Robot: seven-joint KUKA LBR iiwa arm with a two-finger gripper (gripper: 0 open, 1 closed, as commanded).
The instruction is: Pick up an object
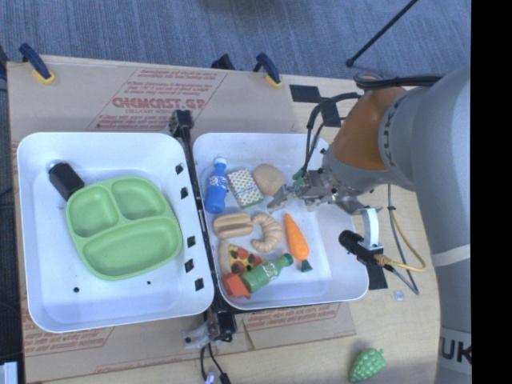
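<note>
Beside tool [290,192]: potato [269,178]; croissant [268,230]; carrot [297,238]

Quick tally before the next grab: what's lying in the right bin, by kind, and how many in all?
Bottles: 2, a blue bottle and a green bottle
Baked goods: 3, hot dog bun, croissant, tan roll
Carrot: 1
Pizza slice: 1
Patterned square packet: 1
Small red item: 1
Total: 9
</note>
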